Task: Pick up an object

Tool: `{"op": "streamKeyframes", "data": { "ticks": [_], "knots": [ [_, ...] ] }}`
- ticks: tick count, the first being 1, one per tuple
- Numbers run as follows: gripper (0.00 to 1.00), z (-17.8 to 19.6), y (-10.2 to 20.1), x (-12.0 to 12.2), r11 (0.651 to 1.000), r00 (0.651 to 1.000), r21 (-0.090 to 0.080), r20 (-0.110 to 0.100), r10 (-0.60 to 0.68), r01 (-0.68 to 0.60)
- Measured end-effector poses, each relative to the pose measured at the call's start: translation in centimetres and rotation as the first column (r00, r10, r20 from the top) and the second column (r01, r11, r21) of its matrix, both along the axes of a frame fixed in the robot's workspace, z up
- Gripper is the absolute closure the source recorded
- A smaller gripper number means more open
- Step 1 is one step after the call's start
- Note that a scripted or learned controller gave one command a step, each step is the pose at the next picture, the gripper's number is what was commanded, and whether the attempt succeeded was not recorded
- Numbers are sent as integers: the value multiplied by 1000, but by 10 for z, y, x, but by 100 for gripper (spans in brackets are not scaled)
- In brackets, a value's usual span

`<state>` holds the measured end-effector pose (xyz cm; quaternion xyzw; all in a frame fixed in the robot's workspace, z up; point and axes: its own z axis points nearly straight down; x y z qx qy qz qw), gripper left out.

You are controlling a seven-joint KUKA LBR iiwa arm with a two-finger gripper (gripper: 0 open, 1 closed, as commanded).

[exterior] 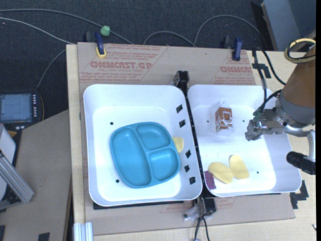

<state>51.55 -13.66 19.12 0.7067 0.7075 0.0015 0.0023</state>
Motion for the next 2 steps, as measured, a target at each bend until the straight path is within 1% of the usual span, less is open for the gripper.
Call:
{"op": "streamKeyframes", "data": {
  "ticks": [1,2],
  "knots": [
    [100,54,0,2,1000,1000,0,2,0,0],
    [100,57,58,11,1000,1000,2,-3,5,-5]
  ]
}}
